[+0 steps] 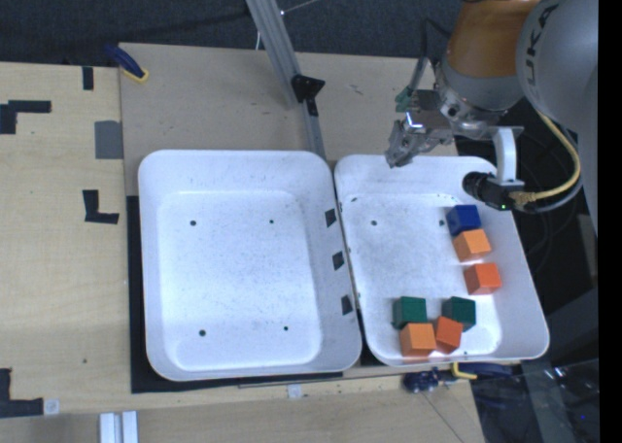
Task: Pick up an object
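The right bin [389,237] holds several small blocks. A blue block [464,218] lies near its right wall, with an orange block [472,244] just below it and a red-orange one [482,278] lower down. Near the front sit two green blocks [410,310] [459,311], an orange block [418,338] and a red-orange block [448,333]. My gripper [401,153] hangs above the far edge of the right bin, well apart from the blocks. Nothing shows between its fingers.
The left bin [155,237] stands beside the right one on a dark mat. A slanted metal rail [277,28] runs down to the gap between the bins. A black cable [544,193] loops off the wrist at the right.
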### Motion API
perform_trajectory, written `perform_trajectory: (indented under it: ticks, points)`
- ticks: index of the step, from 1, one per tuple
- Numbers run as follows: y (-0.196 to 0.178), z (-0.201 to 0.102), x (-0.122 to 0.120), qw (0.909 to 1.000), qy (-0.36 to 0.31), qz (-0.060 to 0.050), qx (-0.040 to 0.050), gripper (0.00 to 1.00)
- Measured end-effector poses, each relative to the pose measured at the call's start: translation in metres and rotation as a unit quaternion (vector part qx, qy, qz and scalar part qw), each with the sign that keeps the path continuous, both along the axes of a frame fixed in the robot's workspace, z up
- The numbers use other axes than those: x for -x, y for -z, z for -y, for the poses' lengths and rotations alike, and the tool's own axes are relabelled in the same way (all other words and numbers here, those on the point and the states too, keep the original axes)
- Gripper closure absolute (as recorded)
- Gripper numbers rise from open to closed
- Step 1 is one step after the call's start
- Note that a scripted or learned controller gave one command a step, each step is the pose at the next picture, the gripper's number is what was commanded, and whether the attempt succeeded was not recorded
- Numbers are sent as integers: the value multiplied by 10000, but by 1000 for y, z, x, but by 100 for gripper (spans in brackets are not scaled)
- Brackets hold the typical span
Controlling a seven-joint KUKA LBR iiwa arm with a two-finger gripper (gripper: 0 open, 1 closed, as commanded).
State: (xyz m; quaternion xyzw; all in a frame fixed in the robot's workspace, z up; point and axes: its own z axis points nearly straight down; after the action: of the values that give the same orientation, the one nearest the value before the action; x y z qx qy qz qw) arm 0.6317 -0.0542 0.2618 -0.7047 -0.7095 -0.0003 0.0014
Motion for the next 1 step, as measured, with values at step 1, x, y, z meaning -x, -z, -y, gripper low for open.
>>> perform_trajectory:
  ticks: [1]
  points:
    - [-2,-56,21,10000,-3,-4,2,100]
